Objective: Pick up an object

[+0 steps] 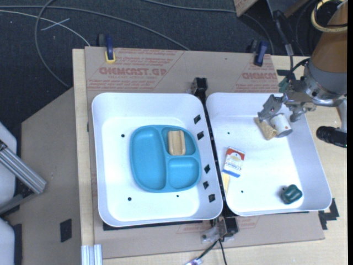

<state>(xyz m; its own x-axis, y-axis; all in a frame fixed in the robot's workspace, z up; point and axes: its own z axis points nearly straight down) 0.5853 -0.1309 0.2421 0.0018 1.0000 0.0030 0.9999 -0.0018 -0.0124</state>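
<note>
My gripper (pixel 273 110) hangs over the back part of the right bin (pixel 309 164), reaching in from the right. Directly beneath and touching its tip in the view are a small tan cork-like piece (pixel 267 130) and a short white cylinder (pixel 283 125); I cannot tell whether either is gripped. A small red, white and blue carton (pixel 234 162) lies flat near the right bin's left side. A dark green lump (pixel 290 193) rests at that bin's front right corner.
The left bin (pixel 110 203) carries a blue divided plate (pixel 149 159) with a tan wooden block (pixel 176 142) in its upper right compartment. A black divider (pixel 205 142) runs between the bins. Cables trail behind the bench.
</note>
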